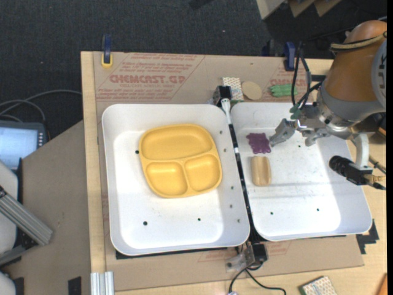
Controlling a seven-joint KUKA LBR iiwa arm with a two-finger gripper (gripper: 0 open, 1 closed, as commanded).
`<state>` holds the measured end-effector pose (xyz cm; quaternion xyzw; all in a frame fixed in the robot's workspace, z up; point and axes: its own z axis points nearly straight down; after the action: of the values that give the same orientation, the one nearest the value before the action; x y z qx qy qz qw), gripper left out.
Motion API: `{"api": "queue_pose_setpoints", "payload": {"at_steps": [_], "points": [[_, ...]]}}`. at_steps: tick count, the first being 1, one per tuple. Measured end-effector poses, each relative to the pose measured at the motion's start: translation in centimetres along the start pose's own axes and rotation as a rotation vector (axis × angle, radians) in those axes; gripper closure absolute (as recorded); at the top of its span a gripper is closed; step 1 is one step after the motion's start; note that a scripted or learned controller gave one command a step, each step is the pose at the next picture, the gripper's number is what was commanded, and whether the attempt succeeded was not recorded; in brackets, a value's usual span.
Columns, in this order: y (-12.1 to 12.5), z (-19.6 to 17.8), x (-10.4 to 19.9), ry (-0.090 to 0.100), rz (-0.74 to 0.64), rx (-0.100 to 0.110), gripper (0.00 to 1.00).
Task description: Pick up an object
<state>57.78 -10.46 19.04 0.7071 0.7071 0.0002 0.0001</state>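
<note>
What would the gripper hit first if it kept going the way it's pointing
Probably the purple object: the gripper points left and down toward it in the right bin. Depth is unclear from this slanted view, so it might meet the bin floor first.

I work in a robotics lab: my desk (153, 72) is a board printed with a maker's name, blue clamps (107, 51) pinning its far edge, cables (37, 100) trailing over dark carpet (92, 11) beyond, and two white bins (123, 226) fixed side by side.
</note>
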Motion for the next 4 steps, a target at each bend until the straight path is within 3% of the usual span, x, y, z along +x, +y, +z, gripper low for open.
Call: {"api": "queue_pose_setpoints", "payload": {"at_steps": [1, 2, 3, 4], "points": [[0.6, 11.0, 1.2, 0.001, -0.001, 0.003, 0.00], [6.7, 10.5, 0.6, -0.002, -0.002, -0.007, 0.00], [1.4, 10.6, -1.0, 0.000, 0.003, 0.006, 0.00], [6.0, 10.5, -0.7, -0.001, -0.002, -0.005, 0.00]]}}
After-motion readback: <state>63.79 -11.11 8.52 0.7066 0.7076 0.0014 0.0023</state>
